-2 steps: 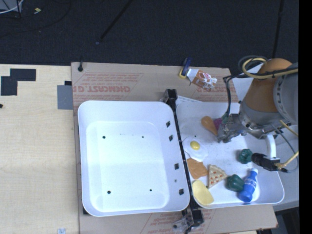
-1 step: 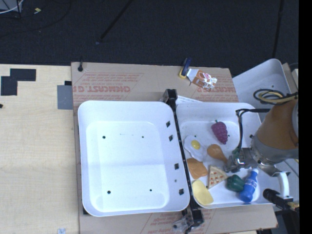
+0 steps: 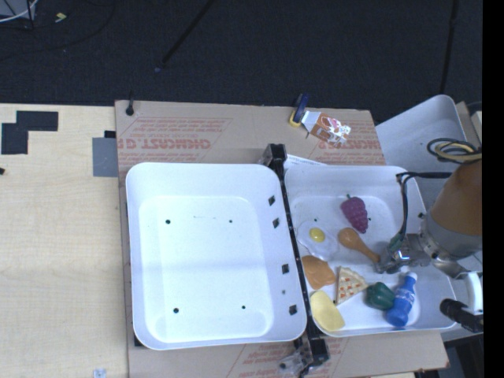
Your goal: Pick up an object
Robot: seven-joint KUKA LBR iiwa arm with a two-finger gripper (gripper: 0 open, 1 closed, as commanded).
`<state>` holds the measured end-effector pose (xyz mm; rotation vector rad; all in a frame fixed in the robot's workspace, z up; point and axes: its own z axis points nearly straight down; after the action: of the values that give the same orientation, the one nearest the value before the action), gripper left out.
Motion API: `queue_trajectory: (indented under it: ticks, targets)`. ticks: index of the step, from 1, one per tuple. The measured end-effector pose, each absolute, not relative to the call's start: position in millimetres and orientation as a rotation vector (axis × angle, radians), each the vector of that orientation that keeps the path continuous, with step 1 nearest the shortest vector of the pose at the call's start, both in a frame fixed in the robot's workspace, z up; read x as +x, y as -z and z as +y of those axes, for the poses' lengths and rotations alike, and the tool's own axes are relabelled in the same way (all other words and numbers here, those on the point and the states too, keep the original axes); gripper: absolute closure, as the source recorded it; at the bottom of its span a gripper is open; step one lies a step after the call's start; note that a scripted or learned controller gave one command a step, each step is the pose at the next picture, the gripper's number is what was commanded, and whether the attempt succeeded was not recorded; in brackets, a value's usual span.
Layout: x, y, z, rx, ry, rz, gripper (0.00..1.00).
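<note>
The right bin holds several toy foods: a purple grape bunch, a fried egg, a wooden spoon, an orange bread piece, a pizza slice, a yellow piece, a green pepper and a blue bottle. My gripper hangs low over the bin's right side, at the spoon's handle end, just above the blue bottle. Nothing shows between its fingers.
The left bin lies beside the right one, with a black clip divider between them. A small snack packet and a blue-yellow clip rest on the cardboard behind the bins. My arm covers the right bin's right edge.
</note>
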<state>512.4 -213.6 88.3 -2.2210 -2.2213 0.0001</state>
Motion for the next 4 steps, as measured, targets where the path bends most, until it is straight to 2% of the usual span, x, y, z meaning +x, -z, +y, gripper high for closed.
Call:
queue_trajectory:
  ticks: [1,4]
  targets:
    - [583.6,-87.8,-171.6,-2.215,0.005,-2.228,1.00]
    - [579.8,-117.8,-176.7,-2.218,-0.003,-2.216,1.00]
